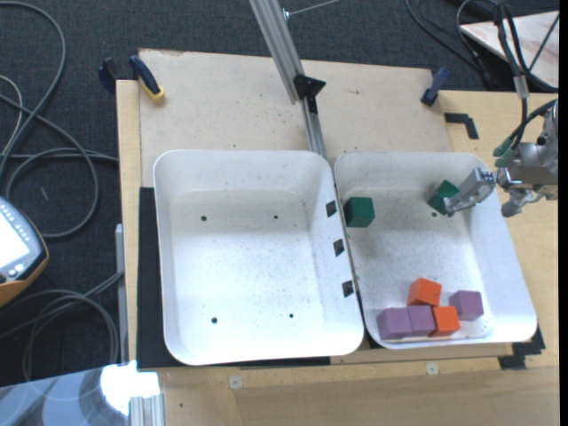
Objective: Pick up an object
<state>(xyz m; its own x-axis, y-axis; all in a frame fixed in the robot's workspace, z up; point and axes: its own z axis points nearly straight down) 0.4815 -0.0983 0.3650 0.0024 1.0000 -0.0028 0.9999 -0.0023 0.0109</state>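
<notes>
My gripper [484,206] hangs over the right bin's [497,264] far right side, open, with nothing between its fingers. A dark green block [441,195] sits tilted just outside the left fingertip [461,200], touching or almost touching it. A second green cube [358,211] rests near the bin's left wall. At the bin's near end lies a cluster: two orange cubes [426,291] [445,319] and purple blocks [395,322] [467,304].
The left bin [177,264] stands beside the right one, their rims meeting at a divider with black clips [338,247]. A metal pole [280,34] slants up from the bench's far side. Cables lie on the floor at left.
</notes>
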